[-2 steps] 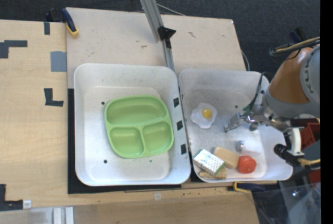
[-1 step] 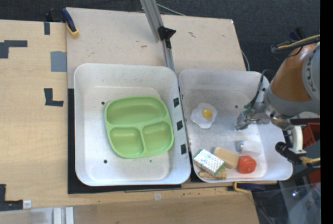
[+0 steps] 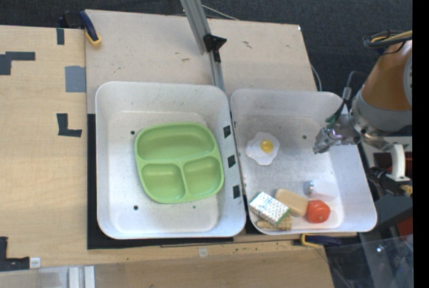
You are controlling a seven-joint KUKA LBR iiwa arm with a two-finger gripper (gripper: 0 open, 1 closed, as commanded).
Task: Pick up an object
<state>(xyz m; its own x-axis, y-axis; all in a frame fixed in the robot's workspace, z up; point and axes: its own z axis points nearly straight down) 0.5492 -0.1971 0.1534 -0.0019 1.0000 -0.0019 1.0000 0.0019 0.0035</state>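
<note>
The right bin (image 3: 288,102) holds a fried egg toy (image 3: 262,148) near its middle. Along its front edge lie a green-patterned box (image 3: 269,207), a tan block (image 3: 292,201) and a red tomato (image 3: 318,211). A small grey item (image 3: 309,186) sits just behind the tomato. My gripper (image 3: 326,138) hangs over the bin's right side, well behind the tomato and to the right of the egg. Nothing shows between its fingers, and their spacing is too small to read.
The left bin (image 3: 107,146) carries a green three-part plate (image 3: 179,162). A grey metal pole (image 3: 194,5) slants down from the top to the divide between the bins. Blue-and-yellow clamp (image 3: 90,28) sits at the board's back left corner.
</note>
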